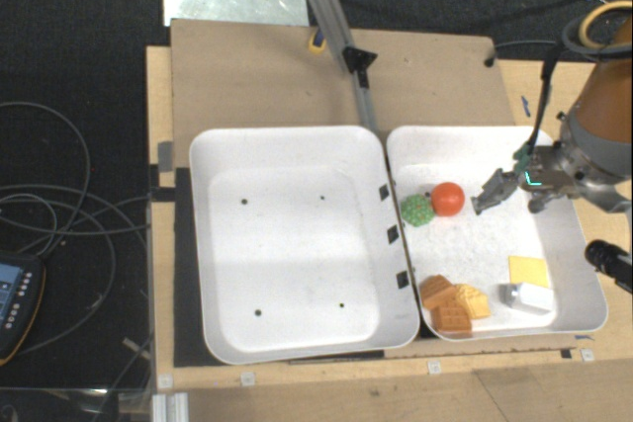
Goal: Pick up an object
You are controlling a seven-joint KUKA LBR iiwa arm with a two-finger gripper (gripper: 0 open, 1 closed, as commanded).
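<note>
Camera view gives us the gripper (509,195) open and empty beside the red ball (448,199), which we judge light, smooth (likely to roll), best pinched across its middle.

From where I work, no lettering, label, brand or number is legible on either shallow white plastic bin (297,145), their contents or the wooden bench (257,74).
</note>
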